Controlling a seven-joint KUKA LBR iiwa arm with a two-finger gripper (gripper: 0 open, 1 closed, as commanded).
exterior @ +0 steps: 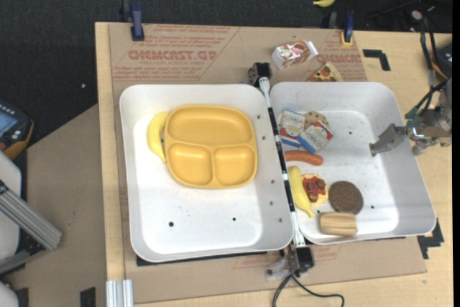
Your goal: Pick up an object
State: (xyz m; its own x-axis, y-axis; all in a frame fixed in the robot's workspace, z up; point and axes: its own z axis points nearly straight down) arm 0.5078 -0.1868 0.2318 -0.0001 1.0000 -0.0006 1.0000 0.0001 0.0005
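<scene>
We see the gripper [392, 139] at the right bin's [374, 101] right rim; how its jaws stand, we cannot tell. Left of it lie packets [304, 127], a sausage [300, 155], banana [297, 191], cookie [346, 196] and bun [337, 223]. A yellow tray [210, 144] sits upper-centre in the left bin [201, 226].

I'm seeing the arm [438, 127] being cut off by the right edge just behind the gripper [381, 142]. Far left of it, the yellow tray [210, 145] is hiding most of a banana [155, 135].
</scene>
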